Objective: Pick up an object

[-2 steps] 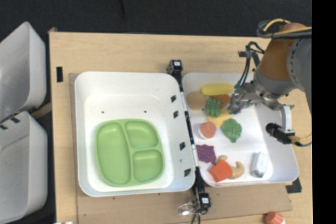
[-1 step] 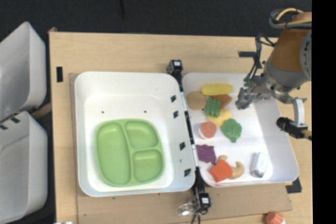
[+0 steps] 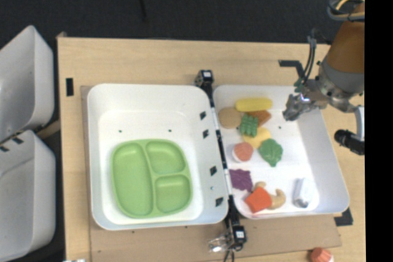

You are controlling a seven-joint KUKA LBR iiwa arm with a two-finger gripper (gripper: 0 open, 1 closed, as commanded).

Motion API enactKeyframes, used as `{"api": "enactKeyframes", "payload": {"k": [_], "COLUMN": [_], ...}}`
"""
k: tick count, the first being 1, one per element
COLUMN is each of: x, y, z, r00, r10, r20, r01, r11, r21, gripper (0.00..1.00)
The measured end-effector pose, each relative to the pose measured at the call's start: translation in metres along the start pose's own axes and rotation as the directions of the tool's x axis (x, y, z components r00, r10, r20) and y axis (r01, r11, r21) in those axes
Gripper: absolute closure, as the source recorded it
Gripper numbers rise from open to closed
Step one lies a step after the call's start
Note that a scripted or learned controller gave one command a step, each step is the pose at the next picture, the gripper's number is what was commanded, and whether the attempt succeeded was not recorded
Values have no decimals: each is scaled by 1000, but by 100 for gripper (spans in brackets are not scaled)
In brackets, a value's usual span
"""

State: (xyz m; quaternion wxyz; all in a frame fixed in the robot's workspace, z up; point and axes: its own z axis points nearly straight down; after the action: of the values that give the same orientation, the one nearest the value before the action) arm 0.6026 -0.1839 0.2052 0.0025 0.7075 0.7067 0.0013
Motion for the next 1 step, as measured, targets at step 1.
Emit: {"api": "enactKeyframes", "payload": {"k": [1], "x": [-2], "y": [1], "z": [-39], "r00": [1000], "r10": [-4], "r20": [1], "r01": [4], "r11": [1000], "r21": [0], "gripper": [100]}}
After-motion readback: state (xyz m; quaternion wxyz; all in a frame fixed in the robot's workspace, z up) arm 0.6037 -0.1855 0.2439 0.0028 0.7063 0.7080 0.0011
